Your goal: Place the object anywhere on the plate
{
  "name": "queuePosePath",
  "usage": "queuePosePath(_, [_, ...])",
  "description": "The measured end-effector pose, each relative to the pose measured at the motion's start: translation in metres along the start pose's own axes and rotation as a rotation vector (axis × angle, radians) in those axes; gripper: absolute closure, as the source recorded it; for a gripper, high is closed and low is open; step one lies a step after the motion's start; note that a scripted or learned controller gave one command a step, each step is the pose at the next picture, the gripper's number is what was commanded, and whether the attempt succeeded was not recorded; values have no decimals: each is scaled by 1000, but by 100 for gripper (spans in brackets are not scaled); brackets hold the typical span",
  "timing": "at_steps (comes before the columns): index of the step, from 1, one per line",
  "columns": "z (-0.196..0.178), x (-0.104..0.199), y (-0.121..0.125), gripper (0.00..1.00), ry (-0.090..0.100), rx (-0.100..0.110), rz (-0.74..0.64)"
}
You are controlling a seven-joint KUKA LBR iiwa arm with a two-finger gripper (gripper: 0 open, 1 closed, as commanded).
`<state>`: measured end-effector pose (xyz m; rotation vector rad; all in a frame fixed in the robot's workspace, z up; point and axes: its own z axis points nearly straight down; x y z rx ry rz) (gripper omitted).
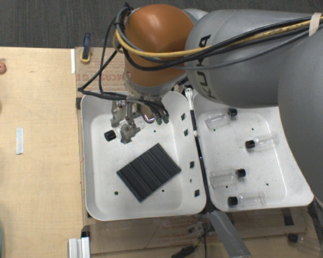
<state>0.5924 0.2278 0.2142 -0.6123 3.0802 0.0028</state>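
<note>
A dark ridged rectangular plate (149,171) lies flat and turned at an angle in the middle of the left bin (97,198). A small black object (109,135) rests on the bin floor up and to the left of the plate, apart from it. My gripper (126,132) hangs below the orange wrist band (156,34), just right of the small black object and above the plate's upper left corner. Nothing shows in its grasp.
The right bin (290,187) holds several clear tubes with black caps, such as one tube (258,142). Small black clips (191,164) sit along the wall between the bins. The wooden bench (37,171) on the left bears small oddments. The arm's bulk covers the upper right.
</note>
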Motion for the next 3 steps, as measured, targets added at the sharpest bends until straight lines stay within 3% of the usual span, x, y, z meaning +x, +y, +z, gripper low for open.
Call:
queuePosePath(1, [-53,57,24,100,1,1,-109])
queuePosePath(2, [-72,106,-25,100,0,0,-519])
queuePosePath(3, [-72,106,-25,0,0,0,-520])
